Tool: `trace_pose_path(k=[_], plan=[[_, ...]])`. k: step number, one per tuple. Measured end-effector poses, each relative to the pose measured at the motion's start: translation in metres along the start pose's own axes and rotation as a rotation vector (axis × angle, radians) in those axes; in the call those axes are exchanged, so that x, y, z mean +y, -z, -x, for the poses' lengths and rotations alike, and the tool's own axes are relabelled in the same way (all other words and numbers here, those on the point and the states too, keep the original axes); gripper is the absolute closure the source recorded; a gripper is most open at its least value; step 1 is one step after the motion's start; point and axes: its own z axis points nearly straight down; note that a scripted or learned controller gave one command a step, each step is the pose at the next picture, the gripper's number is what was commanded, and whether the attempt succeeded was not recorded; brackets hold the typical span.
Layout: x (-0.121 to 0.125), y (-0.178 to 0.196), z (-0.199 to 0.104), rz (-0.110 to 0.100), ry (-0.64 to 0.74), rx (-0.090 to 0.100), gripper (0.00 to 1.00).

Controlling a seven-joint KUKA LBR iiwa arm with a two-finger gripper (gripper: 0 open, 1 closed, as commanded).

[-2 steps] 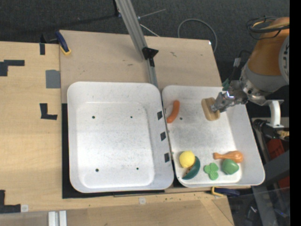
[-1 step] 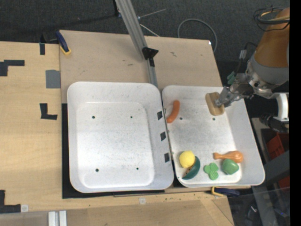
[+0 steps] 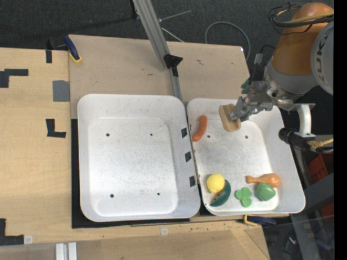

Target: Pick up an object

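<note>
My gripper [image 3: 237, 112] hangs over the far part of the right bin [image 3: 282, 140], reaching in from the right. A tan, bread-like piece [image 3: 228, 118] sits between its dark fingers, and the gripper is shut on it. An orange sausage [image 3: 199, 128] lies by the bin's left wall. Along the near edge lie a yellow lemon [image 3: 215, 182] on a dark teal piece [image 3: 222, 197], a green leaf shape [image 3: 244, 196], a green pepper [image 3: 265, 192] and an orange drumstick [image 3: 263, 179].
The left bin [image 3: 87, 161] stands beside the right one, sharing a middle wall. A slanted metal pole [image 3: 154, 34] comes down from the top to the bins' far junction. Cables loop on the bench behind the right bin.
</note>
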Motion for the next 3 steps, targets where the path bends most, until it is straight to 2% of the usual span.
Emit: trace_pose_path(k=[2, 3], plan=[[0.001, -0.002, -0.091, -0.002, 0.000, -0.001, 1.00], [0.003, -0.021, -0.146, -0.004, 0.000, -0.001, 1.00]])
